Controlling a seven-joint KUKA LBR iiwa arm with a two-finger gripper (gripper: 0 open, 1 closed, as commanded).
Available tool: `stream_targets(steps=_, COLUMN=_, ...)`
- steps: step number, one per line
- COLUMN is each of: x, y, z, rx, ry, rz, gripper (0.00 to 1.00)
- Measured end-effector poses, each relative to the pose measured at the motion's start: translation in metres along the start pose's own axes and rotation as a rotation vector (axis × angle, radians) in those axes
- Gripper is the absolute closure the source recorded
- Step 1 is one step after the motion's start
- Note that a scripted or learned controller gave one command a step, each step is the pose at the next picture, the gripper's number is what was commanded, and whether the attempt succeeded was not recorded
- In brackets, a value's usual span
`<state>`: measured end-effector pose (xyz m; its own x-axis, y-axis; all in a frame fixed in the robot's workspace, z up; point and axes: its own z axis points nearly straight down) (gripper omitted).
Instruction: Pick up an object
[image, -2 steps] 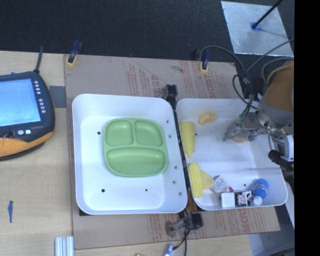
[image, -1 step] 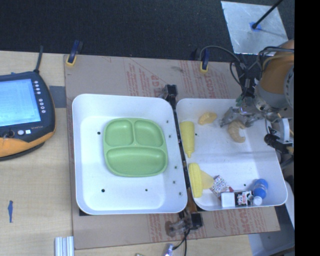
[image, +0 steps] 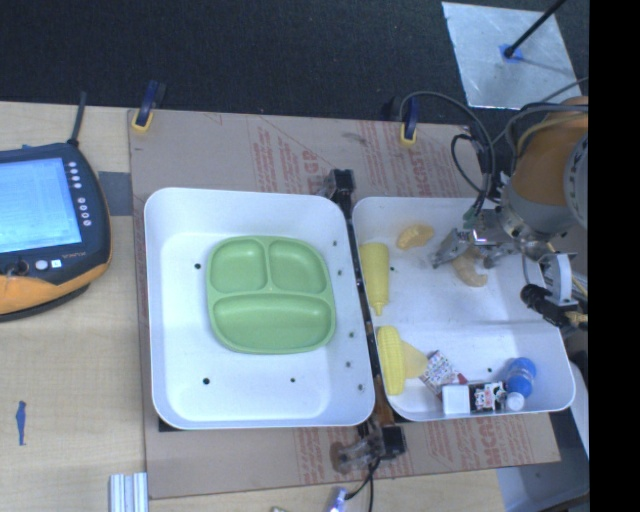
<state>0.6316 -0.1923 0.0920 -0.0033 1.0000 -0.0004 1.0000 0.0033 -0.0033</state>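
My gripper (image: 470, 250) hangs over the far part of the right bin (image: 545, 405), its fingers spread open. Just below and between them lies a tan food piece (image: 472, 272) on the bin floor; I cannot tell if the fingers touch it. An orange piece (image: 414, 236) lies to the gripper's left. Two yellow corn cobs (image: 374, 275) (image: 390, 358) rest along the bin's left wall. At the near side lie a crumpled wrapper (image: 438, 370), a small white box (image: 458, 399) and a blue bottle (image: 518, 378).
The left bin (image: 170, 390) holds a green divided plate (image: 270, 295). A tablet controller (image: 45, 225) lies on the bench at far left. Cables (image: 470, 140) loop behind the arm at the right.
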Motion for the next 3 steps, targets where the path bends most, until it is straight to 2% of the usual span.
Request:
stream_targets(steps=1, x=-0.001, y=0.000, z=-0.011, rx=0.001, ry=0.000, rz=-0.001, gripper=1.00)
stream_targets(steps=2, x=0.063, y=0.025, z=-0.072, rx=-0.002, ry=0.001, rz=-0.001, gripper=1.00)
stream_targets(steps=3, x=0.116, y=-0.036, z=-0.174, rx=-0.003, ry=0.001, rz=-0.002, gripper=1.00)
